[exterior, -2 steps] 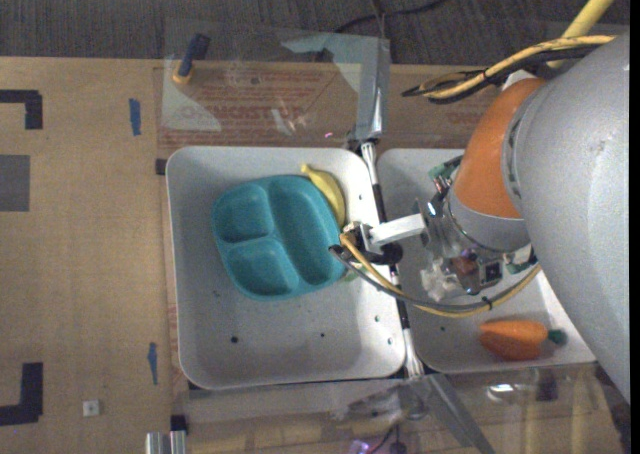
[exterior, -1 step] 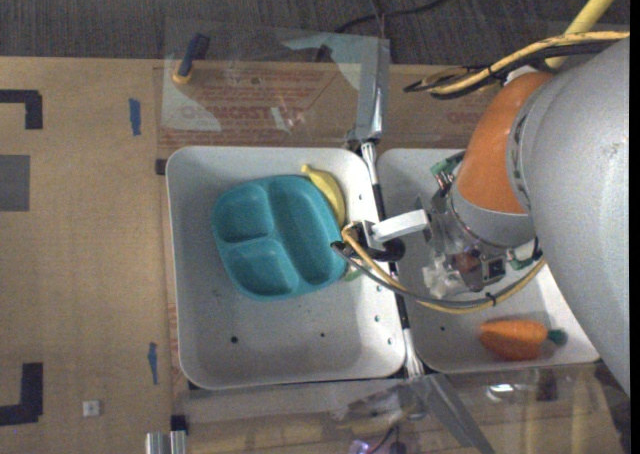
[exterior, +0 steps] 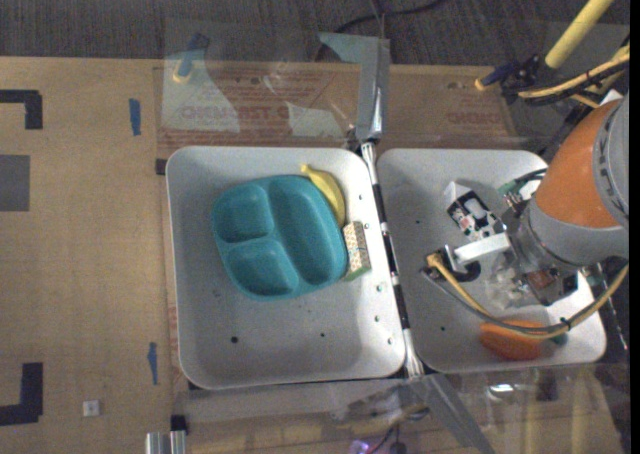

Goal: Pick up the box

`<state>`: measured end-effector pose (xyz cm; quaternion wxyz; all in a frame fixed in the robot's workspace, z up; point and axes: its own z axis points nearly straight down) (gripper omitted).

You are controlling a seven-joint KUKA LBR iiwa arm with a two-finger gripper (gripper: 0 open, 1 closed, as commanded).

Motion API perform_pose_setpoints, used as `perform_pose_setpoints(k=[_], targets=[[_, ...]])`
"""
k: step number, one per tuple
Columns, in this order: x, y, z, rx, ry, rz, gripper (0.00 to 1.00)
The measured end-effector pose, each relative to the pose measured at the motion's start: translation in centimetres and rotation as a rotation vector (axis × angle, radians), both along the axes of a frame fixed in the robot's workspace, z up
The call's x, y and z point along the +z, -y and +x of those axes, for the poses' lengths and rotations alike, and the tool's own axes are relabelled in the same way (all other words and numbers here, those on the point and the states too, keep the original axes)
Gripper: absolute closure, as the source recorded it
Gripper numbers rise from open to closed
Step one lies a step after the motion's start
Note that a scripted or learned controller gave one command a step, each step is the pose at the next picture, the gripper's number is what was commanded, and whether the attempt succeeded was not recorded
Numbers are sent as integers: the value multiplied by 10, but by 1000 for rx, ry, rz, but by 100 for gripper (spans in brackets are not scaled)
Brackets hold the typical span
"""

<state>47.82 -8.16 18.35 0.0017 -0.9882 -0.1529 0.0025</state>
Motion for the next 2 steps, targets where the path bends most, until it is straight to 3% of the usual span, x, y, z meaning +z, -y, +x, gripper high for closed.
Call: perform_pose_setpoints(k=[1, 2], targets=[[0, 0, 0, 0, 0, 0, 0], [0, -3, 0, 162, 0, 2, 0]])
